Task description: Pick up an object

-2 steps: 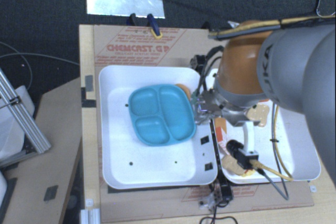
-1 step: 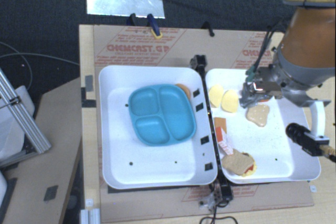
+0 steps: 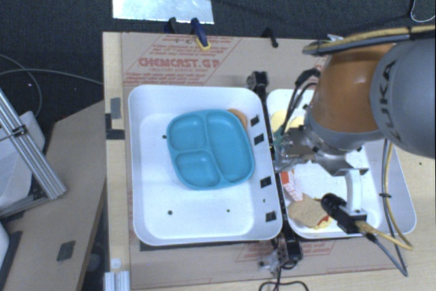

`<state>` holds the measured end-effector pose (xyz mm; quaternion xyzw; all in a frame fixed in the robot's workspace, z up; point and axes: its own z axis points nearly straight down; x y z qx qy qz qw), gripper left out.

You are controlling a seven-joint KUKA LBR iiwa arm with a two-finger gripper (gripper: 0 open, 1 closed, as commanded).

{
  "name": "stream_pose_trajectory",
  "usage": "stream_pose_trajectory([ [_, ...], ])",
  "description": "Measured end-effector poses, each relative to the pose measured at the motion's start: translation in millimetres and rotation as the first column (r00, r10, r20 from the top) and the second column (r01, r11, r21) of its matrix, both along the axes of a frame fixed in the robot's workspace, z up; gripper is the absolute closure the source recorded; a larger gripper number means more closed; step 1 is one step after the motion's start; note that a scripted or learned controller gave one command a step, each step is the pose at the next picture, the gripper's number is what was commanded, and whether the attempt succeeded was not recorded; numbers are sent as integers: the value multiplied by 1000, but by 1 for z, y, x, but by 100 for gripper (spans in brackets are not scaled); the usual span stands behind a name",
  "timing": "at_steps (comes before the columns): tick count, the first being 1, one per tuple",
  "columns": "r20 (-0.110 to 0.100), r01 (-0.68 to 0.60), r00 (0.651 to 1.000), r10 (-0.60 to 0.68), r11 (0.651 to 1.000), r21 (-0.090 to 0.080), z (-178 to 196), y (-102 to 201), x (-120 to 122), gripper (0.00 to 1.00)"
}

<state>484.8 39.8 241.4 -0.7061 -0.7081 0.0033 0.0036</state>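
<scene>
The grey arm with its orange band reaches in from the right and hangs over the right bin. Its gripper points down near that bin's left wall, and the wrist hides much of it. Just below the gripper lies a small red and white item. A tan, bread-like piece rests in the bin's front left corner. A pale yellow object sits at the bin's back left, partly under the arm. Nothing can be seen between the gripper's tips.
In the left bin a blue divided plate lies in the middle, with a tan-orange item peeking out behind its far right corner. A black clip strip runs along the wall between the bins.
</scene>
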Motion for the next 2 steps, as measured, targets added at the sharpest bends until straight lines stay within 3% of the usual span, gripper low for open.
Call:
stream_pose_trajectory([
  [1, 5, -7, 1000, 7, 1000, 2, -61, 73, 15, 100],
  [2, 12, 5, 1000, -5, 1000, -2, -57, 30, 39, 100],
])
